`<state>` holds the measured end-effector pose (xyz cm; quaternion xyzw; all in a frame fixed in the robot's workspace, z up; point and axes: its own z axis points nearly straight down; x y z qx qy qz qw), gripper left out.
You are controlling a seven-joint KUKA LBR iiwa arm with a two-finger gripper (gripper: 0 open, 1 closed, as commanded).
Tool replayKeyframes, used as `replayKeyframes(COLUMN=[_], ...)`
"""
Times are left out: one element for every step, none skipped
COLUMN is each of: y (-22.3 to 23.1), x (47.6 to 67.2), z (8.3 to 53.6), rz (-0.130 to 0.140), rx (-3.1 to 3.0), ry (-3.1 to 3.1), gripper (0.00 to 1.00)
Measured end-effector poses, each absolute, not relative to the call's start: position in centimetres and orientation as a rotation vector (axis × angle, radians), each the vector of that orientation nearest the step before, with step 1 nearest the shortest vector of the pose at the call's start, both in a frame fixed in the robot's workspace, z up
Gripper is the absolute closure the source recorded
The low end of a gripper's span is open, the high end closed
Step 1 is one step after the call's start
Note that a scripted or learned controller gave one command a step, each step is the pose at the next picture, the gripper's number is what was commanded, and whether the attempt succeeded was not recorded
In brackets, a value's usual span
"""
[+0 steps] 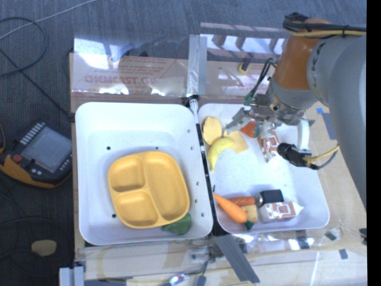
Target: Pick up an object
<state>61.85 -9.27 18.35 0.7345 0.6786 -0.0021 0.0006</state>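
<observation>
My pincer [257, 126] hovers low in the right bin [309, 210] beside the banana [218, 149]; I cannot tell its opening.

Handheld control pendant [37, 154] on dark floor, black cables [24, 52], cardboard sheet [128, 79]

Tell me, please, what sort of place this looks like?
Probably a robotics lab: a robot arm reaches over two white bins holding toy food, with a control pendant and cables on carpet.
</observation>
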Motion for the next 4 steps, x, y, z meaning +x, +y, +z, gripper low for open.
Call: replayKeyframes(y=[-10.8,-10.7,-10.5,-10.7], x=[65.2,66.3,65.7,62.0], z=[11.5,11.1,10.9,9.1], rz=[0.0,0.022,0.029,0.004], rx=[2.09,1.977,1.834,1.805], ry=[2.334,2.393,2.495,2.557], gripper=[0.0,0.0,0.0,0.0])
